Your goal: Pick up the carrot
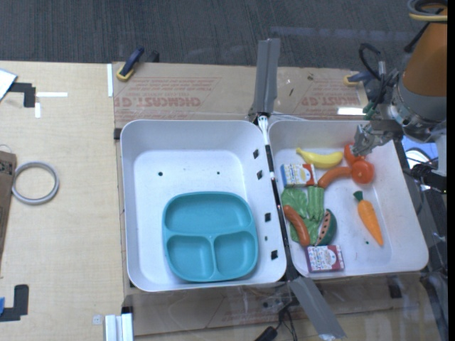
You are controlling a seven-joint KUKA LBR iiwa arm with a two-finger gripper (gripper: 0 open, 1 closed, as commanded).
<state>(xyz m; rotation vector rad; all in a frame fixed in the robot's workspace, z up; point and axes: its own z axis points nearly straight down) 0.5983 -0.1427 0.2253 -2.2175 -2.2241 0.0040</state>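
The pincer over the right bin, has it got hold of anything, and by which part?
Nothing is held. The pincer hovers at the right bin's far corner near the tomato, while the carrot lies apart on the bin floor.

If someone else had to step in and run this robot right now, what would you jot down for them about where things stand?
Gripper: over the back of the right bin, near the tomato; whether its fingers are open or shut is not visible. Nothing visibly held.
Carrot: lying in the right bin, toward its front right, apart from the other toy food and from the gripper.
Left bin: holds a teal divided plate.
Done: nothing yet; the carrot is not picked up.
Left: move over the carrot, come down, grip it, lift it.
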